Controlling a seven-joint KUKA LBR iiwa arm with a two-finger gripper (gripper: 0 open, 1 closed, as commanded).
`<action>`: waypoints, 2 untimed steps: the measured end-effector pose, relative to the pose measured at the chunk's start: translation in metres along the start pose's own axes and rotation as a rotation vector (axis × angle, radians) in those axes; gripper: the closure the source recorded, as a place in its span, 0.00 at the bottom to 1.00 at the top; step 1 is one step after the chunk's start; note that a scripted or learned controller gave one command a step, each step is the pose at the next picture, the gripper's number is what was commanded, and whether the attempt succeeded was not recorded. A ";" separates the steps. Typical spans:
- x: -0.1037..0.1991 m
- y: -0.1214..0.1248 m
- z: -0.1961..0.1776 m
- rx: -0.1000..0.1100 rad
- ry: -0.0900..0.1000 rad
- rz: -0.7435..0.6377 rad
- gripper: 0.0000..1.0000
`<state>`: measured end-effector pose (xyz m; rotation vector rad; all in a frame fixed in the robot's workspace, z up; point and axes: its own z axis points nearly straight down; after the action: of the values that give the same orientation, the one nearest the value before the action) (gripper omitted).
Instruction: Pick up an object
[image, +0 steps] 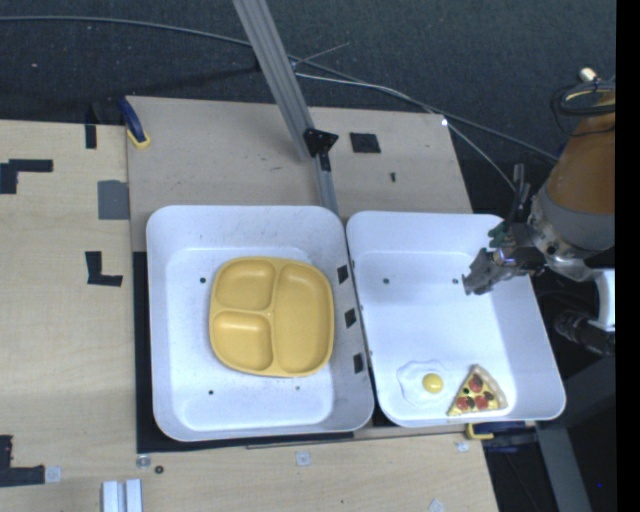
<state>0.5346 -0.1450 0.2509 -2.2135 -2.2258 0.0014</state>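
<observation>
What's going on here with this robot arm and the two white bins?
A grey KUKA arm reaches in from the right, its gripper hanging over the upper right part of the right bin, with nothing visibly held. Toward that bin's near edge lie a toy fried egg and a toy pizza slice, side by side and untouched. The left bin holds a yellow divided plate. No object has been picked up yet.

Tray (271, 317) in left bin (170, 250); egg (421, 383), pizza (478, 392) in right bin (440, 300).
</observation>
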 end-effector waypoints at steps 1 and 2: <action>0.049 -0.005 0.013 0.001 0.000 0.000 1.00; 0.097 -0.001 0.008 -0.001 0.000 -0.001 1.00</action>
<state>0.5334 -0.0482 0.2428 -2.2131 -2.2275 0.0000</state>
